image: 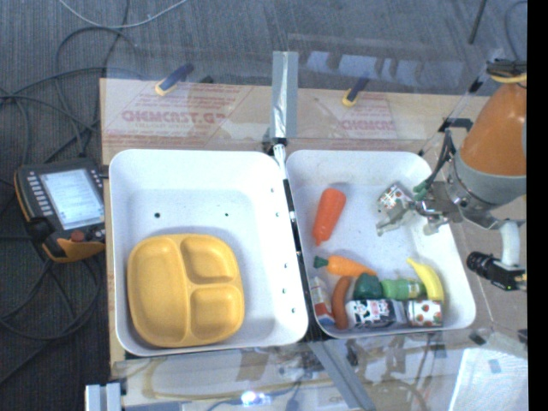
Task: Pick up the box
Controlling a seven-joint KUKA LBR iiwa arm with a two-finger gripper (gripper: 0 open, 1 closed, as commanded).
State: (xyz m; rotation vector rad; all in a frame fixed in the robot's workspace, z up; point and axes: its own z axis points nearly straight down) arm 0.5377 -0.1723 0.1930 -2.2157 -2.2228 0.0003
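Note:
A small white box (392,197) with coloured print is in the upper middle of the right bin (360,163). My gripper (390,212) reaches in from the right and its tip is right at the box, touching or overlapping it in the view. Whether the box is lifted off the bin floor or resting on it, I cannot tell. The grey arm with its orange band (501,135) stands over the bin's right rim.
The right bin also holds a large carrot (328,215), a small carrot (347,266), a sausage (341,302), a green bottle (385,288), a banana (426,278), two cans (373,312) and a small carton (320,301). A yellow divided plate (185,289) lies in the left bin (197,187).

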